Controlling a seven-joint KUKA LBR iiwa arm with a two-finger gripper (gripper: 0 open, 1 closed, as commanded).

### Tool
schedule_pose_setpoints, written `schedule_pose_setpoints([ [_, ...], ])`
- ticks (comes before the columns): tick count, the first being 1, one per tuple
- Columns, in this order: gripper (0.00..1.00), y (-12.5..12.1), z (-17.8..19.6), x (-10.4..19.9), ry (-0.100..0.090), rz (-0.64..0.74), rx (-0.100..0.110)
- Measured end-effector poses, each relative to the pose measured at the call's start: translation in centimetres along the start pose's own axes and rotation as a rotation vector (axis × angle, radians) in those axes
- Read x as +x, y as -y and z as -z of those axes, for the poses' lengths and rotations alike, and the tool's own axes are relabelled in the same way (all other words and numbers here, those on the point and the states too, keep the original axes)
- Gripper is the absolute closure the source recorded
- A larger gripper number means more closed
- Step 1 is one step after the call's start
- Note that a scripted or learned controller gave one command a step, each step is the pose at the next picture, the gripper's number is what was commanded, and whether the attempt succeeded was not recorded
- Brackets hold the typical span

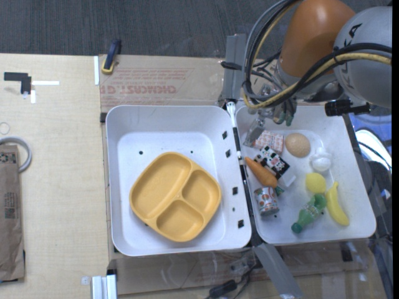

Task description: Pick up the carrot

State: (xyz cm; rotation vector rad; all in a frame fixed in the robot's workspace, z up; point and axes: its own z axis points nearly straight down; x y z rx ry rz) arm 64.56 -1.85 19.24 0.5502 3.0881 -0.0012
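Observation:
The orange carrot lies slanted at the left edge of the right bin, close to the wall between the two bins. A black-and-white packet touches its upper right side. My gripper hangs over the bin's far left corner, above and behind the carrot and apart from it. Cables and the wrist hide much of it. Nothing shows between its fingers.
The right bin also holds a red-and-white packet, a tan ball, a white object, a lemon, a banana, a green bottle and a small can. A yellow divided plate sits in the left bin.

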Motion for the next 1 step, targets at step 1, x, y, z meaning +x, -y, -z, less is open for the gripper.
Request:
schedule_pose_setpoints([
  [1,0.0,3.71,-0.05,10.93,-0.004,0.058,0.0],
])
